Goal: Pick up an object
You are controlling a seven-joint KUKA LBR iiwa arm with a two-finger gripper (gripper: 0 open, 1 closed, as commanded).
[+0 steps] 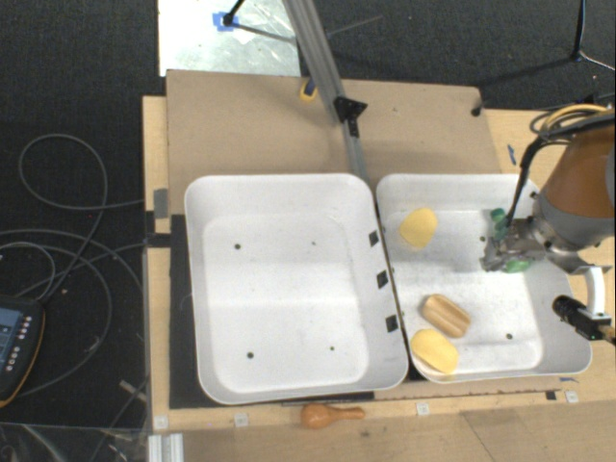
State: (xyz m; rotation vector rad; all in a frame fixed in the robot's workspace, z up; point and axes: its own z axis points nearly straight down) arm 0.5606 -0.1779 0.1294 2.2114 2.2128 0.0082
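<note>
The hand hung low inside the right bin, near its far right part, and whether it was released or clenched could not be told from above. Nothing showed in its grasp. Three candidates lay to its left: a pale yellow round piece a little farther back, a tan bread-like roll nearer the front, and a yellow lemon-like piece just beyond that roll. This looked like the approach step, with no object yet chosen. The next move would probably call for travelling left, centring over one piece, then descending squarely.
</note>
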